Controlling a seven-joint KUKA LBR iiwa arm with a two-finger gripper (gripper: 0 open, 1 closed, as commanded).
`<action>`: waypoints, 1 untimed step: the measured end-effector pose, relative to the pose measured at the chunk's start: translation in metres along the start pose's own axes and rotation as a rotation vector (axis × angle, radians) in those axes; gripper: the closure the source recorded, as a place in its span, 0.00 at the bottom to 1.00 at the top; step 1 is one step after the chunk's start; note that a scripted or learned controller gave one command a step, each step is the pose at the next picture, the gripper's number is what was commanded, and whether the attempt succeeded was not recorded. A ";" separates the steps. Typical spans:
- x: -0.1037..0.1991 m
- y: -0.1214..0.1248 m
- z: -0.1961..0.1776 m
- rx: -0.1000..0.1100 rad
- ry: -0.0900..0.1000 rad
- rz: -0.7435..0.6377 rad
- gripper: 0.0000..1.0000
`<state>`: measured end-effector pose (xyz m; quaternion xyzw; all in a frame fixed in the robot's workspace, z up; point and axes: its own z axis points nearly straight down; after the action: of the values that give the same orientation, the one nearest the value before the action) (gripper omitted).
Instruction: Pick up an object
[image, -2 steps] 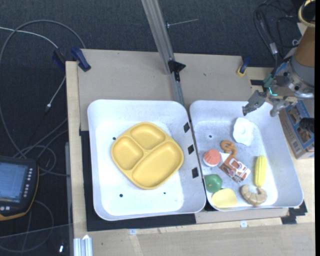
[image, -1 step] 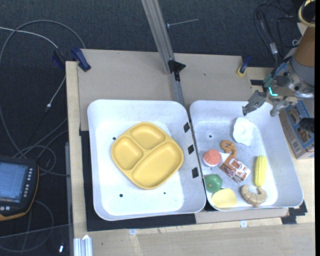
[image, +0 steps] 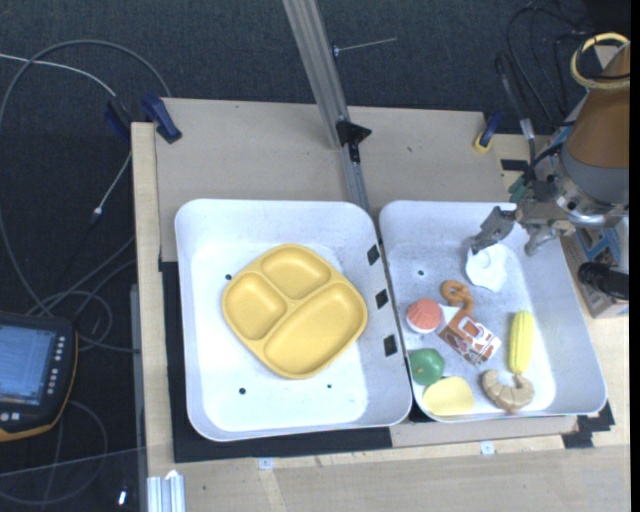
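2 white bins on the desk (image: 150, 300). Left bin (image: 200, 250) holds a yellow 3-compartment plate (image: 294, 310). Right bin (image: 560, 330) holds the pick candidates: white item (image: 489, 270) near the top, pretzel (image: 456, 292), red round item (image: 424, 316), brown-and-white carton (image: 470, 338), corn cob (image: 520, 342), green ball (image: 427, 364), yellow lump (image: 449, 396), tan pastry (image: 507, 390). Jaws (image: 515, 232) hang spread wide over the right bin's upper right, just above the white item, nothing between the fingers. Contact with the white item: can't tell.
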<state>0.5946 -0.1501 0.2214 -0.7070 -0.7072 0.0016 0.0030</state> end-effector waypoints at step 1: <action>0.008 -0.001 0.046 0.000 0.000 -0.001 0.00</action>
<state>0.5937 -0.1420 0.1758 -0.7068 -0.7074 0.0016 0.0031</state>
